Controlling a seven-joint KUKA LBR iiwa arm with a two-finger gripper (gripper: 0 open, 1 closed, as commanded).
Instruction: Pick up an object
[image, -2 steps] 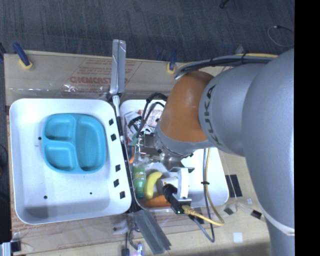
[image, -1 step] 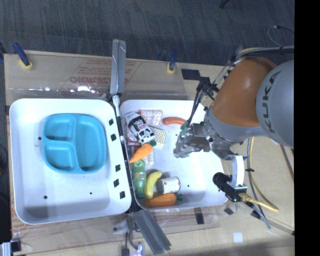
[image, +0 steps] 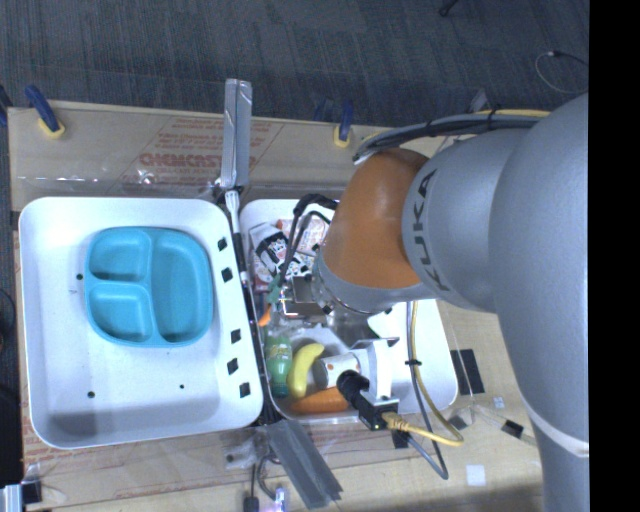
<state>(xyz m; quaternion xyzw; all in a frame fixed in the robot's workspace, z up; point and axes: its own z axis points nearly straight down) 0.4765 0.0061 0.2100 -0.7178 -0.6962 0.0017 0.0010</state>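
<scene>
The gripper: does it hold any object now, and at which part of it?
Cannot be told: the arm hides the gripper above the right bin.

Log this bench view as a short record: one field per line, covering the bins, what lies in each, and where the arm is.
left bin: white, holds a blue divided tray
right bin: white, largely covered by the arm
arm: grey with an orange band, reaching in from the right over the right bin
right bin contents: banana, a green item beside it, an orange item at the near edge, printed packaging at the far end
gripper: low among the right bin's items, fingers not readable
object held: cannot tell
</scene>
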